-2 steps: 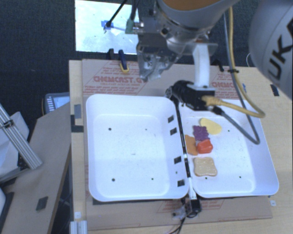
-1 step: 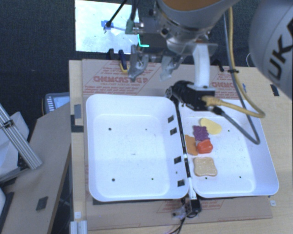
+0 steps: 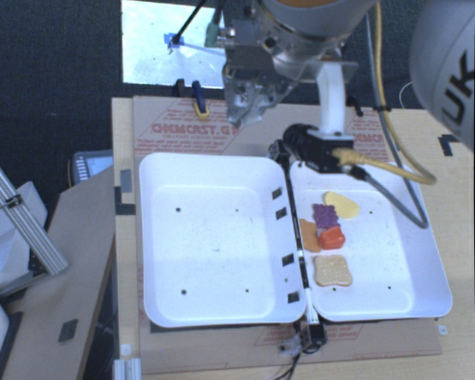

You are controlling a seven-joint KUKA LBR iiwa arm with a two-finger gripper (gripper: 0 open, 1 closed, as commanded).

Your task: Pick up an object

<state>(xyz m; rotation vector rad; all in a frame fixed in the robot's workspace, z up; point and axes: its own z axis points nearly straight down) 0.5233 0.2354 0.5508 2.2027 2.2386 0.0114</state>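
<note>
Orange block [image 3: 332, 237] lies in the right bin [image 3: 415, 260], touching a purple piece [image 3: 325, 216]. The hand [image 3: 241, 111], grip state unclear, hangs above the worktop [image 3: 178, 126]; descend straight, fingers straddling the block.

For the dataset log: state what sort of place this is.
Likely a robotics lab test bench: an industrial arm over two white bins, small toy-like pieces, exposed cabling.

My arm [image 3: 445, 67] comes in from the right, its broad grey casing filling the upper right corner. My wrist [image 3: 312, 22] sits at the top middle, with a strip of orange band just showing at the frame's edge. Below it my gripper [image 3: 249, 104] hangs pointing downward, a metallic grey block raised high, its tips too blurred to make out.
</note>
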